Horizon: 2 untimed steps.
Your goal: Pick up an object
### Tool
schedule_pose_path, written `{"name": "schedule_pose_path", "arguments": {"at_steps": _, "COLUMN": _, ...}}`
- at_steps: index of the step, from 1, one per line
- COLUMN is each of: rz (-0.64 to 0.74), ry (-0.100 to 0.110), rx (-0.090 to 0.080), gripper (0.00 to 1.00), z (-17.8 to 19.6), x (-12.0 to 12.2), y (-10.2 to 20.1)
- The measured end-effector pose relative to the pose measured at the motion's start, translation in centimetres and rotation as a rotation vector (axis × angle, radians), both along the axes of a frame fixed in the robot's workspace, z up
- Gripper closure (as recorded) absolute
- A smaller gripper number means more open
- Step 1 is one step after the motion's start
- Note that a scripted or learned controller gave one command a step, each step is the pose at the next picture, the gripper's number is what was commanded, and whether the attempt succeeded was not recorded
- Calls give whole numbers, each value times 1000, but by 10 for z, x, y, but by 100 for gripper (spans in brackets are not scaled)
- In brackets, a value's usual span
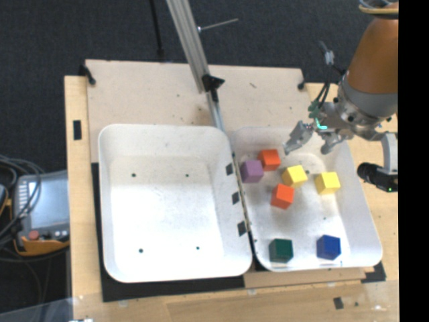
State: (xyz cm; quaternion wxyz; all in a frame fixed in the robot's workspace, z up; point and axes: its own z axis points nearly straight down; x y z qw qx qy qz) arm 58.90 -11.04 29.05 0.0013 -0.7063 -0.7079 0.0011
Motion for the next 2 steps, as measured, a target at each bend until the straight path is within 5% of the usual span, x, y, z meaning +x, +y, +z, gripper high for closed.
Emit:
{"name": "schedule_pose_path", "arguments": {"at_steps": 1, "rz": -1, "ry": -5, "rx": 0, "gripper": 0, "z": 2, "x": 1, "y": 0}}
{"name": "schedule_pose_path", "arguments": {"at_steps": 2, "rz": -5, "ry": 0, "rx": -2, "gripper": 0, "z": -41, "x": -2, "y": 3}}
